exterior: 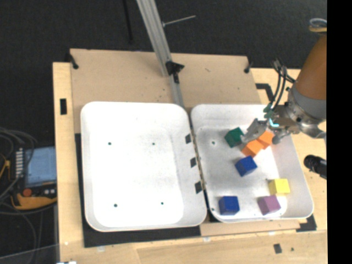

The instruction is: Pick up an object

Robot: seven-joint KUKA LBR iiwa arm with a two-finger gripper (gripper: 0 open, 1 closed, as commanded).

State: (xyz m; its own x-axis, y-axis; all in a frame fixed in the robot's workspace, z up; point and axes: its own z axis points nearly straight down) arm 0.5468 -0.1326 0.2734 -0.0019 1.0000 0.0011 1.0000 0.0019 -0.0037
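The right bin (291, 164) holds several small blocks. A green block (235, 137) lies at its upper middle, with an orange block (256, 146) just to its right. Below them sit a blue block (246, 165), a yellow block (280, 186), a purple block (269, 204) and a second blue block (229, 204). My gripper (267, 133) reaches in from the right and hangs low over the orange block. It is open, one finger pointing toward the green block and the other on the orange block's right side. Nothing is lifted.
The left bin (93, 164) stands beside the right one, its rim touching at the middle. A slanted metal post (157, 32) rises behind the bins. A blue box and cables (33, 172) lie off the bench at the left.
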